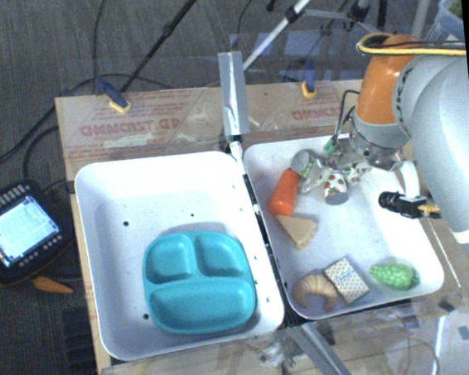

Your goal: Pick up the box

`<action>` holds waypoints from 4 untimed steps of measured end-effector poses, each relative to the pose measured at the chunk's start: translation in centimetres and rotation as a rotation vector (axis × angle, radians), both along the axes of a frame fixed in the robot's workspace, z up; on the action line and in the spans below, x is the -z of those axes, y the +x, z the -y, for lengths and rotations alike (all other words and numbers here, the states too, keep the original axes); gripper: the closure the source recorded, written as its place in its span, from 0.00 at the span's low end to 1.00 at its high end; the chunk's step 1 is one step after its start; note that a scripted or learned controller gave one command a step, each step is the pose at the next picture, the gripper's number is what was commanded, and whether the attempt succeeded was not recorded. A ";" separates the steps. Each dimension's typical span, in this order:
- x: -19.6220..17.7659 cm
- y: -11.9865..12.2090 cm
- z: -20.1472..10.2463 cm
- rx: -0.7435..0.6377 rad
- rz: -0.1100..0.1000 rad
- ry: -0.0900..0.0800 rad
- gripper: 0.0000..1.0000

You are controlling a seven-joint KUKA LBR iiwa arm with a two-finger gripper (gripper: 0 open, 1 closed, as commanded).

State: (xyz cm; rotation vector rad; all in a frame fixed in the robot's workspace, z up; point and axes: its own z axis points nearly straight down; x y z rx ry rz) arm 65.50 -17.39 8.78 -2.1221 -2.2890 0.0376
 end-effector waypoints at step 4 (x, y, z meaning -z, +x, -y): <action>0.0 0.8 -4.3 -0.292 0.008 0.000 0.00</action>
